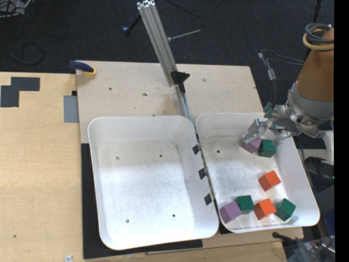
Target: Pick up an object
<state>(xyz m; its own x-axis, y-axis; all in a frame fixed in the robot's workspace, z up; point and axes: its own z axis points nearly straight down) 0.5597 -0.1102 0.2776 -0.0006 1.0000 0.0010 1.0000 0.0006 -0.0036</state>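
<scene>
Two bins sit side by side, the left bin (109, 141) at nine o'clock, the right bin (229, 124) at three holding seven blocks.

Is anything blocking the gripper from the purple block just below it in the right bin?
Nothing stands between the gripper and the purple block. A green block sits touching its right side, which may crowd a grasp.

Aluminium post (161, 43); blue clamp (82, 67); black cables (22, 15)

White bins (147, 125) hold purple (230, 210), green (245, 202) and orange blocks (269, 180).
</scene>
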